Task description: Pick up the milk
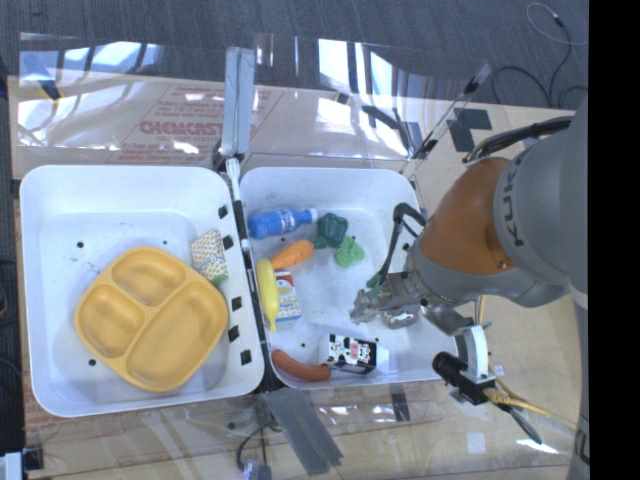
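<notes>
The milk [352, 352] is a small carton with black and white cow patches. It lies on its side near the front wall of the right bin [330, 180]. My gripper [382, 310] hangs low over the bin floor, just above and to the right of the carton, a short way apart from it. Nothing shows in its grasp. The grey arm with its orange band [470, 230] reaches in from the right.
The right bin also holds a blue bottle [282, 222], a carrot [292, 255], two green items [340, 240], a banana [266, 293], a small juice box [287, 298] and a sausage [300, 368]. A yellow divided plate [150, 316] and a chequered packet [208, 255] sit in the left bin.
</notes>
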Available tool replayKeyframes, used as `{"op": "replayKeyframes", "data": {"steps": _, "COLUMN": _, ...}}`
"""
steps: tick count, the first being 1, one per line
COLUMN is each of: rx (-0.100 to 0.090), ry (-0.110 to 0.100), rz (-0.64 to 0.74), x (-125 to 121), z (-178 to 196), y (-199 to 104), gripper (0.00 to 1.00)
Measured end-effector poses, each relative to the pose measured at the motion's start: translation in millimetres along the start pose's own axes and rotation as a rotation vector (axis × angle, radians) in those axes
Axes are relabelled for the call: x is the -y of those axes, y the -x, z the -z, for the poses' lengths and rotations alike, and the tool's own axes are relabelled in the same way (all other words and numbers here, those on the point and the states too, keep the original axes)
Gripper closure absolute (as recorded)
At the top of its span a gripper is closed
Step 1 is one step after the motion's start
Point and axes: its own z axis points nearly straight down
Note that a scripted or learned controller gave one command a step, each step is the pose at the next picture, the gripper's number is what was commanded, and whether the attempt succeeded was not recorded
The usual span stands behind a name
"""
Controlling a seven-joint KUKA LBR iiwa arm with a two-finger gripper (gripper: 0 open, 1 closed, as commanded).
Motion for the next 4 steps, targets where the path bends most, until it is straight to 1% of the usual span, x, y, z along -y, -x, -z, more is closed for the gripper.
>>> {"op": "replayKeyframes", "data": {"steps": 1, "rx": 0.003, "ry": 0.017, "rz": -0.109, "x": -4, "z": 119, "y": -4, "gripper": 1.0}}
{"op": "replayKeyframes", "data": {"steps": 2, "rx": 0.003, "ry": 0.014, "rz": -0.102, "x": -4, "z": 128, "y": -5, "gripper": 1.0}}
{"op": "replayKeyframes", "data": {"steps": 3, "rx": 0.004, "ry": 0.014, "rz": 0.105, "x": 1, "z": 105, "y": 28, "gripper": 1.0}}
{"op": "replayKeyframes", "data": {"steps": 4, "rx": 0.007, "ry": 0.014, "rz": 0.434, "x": 2, "z": 96, "y": 54, "gripper": 1.0}}
